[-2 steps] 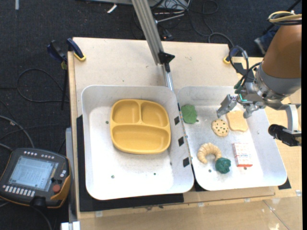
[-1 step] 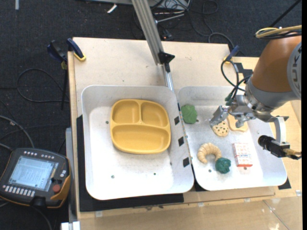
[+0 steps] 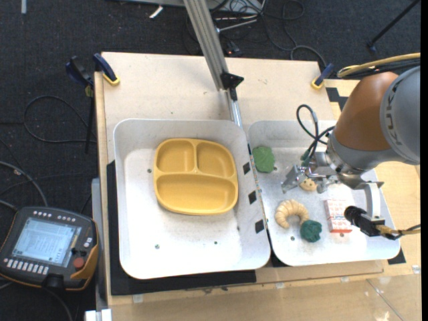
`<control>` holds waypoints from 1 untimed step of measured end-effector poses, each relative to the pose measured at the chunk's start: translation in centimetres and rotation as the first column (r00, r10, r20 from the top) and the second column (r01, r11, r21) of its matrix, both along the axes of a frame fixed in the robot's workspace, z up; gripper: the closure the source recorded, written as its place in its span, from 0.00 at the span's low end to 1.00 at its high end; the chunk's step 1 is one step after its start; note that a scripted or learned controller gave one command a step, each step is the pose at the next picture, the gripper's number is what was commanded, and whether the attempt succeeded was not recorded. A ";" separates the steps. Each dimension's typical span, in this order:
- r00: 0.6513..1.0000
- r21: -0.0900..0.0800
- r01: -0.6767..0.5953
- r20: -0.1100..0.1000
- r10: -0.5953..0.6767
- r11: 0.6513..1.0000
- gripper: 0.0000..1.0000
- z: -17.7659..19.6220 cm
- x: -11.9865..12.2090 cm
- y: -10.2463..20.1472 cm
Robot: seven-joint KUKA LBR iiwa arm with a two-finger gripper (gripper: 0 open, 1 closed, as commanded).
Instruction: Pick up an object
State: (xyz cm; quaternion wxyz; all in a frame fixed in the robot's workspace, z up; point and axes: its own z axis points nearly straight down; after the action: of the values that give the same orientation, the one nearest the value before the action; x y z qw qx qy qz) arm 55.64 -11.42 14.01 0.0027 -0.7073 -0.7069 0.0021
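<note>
The pincer [image 3: 299, 178] is hovering in the right bin [image 3: 287, 136], fingers spread, gripping nothing. A croissant [image 3: 291, 212] is lying at its 6 o'clock, with a green lump [image 3: 263, 158] at 10 o'clock near the bin's left rim.

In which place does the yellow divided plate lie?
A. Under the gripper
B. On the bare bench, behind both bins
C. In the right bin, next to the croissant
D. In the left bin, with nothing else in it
D: the yellow divided plate lies flat in the left bin, while the croissant and the gripper are over in the right bin.
</note>
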 end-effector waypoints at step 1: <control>1.000 -0.001 0.000 0.007 0.000 1.000 0.00 -4.6 0.0 0.0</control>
State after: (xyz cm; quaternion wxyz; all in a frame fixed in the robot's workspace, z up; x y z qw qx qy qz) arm 55.67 -11.39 9.39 -0.0001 -0.7073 -0.7069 0.0002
